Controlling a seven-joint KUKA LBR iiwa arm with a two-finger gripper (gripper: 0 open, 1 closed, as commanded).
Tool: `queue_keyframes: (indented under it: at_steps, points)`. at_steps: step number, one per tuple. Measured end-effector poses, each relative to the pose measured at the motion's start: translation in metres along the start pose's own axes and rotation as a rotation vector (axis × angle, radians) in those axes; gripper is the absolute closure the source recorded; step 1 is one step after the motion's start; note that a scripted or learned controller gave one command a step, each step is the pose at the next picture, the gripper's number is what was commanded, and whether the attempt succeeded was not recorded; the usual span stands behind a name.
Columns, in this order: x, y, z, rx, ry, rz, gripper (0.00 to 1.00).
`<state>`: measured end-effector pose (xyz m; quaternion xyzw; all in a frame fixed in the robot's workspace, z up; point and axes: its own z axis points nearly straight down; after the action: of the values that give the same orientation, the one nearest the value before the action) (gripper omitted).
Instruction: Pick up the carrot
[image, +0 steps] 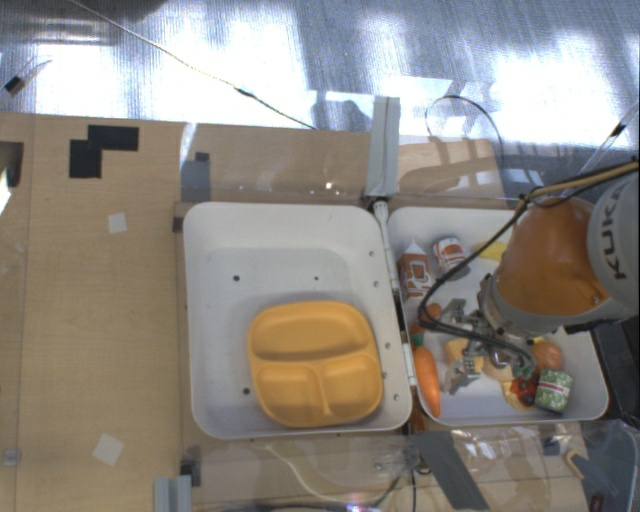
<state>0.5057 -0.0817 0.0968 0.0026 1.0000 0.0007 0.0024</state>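
The carrot (427, 380) lay in the right bin (590, 405), tight against its left wall near the front corner. The end effector (466, 370) hovered just beside it, apparently lining up a grasp; whether it was open or closed I couldn't tell.
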Motion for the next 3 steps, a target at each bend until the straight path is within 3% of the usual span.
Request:
queue_keyframes:
  at_steps: [1, 2, 3]
  points:
    - [-0.004, 0.000, -0.014, 0.003, -0.013, -0.004, 1.00]
    - [-0.032, -0.023, -0.077, 0.003, -0.007, -0.358, 1.00]
    - [-0.011, -0.052, -0.049, 0.003, -0.003, -0.653, 1.00]
